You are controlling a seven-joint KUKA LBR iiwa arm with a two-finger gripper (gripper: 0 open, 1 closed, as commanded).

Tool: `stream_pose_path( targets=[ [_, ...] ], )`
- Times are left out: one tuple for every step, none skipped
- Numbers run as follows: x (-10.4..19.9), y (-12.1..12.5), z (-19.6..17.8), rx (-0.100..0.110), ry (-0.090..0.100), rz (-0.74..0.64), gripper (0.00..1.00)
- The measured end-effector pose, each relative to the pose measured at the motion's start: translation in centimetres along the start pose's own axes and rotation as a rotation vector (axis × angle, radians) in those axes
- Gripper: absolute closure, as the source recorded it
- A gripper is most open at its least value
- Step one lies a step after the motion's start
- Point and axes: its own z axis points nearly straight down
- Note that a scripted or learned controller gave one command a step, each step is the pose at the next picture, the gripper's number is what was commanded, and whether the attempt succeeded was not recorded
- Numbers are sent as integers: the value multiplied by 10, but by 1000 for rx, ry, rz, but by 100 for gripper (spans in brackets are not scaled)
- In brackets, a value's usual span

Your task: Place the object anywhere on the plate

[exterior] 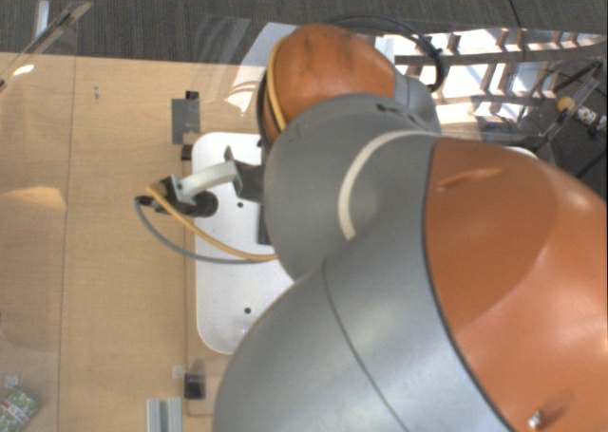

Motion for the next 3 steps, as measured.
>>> stream_pose_path(
  targets=[
    [-34,-11,92,3,-10,-144,100],
    [-33,-11,92,4,-9,-144,0],
    [-32,-13,82,5,-9,-153,100]
  ],
)
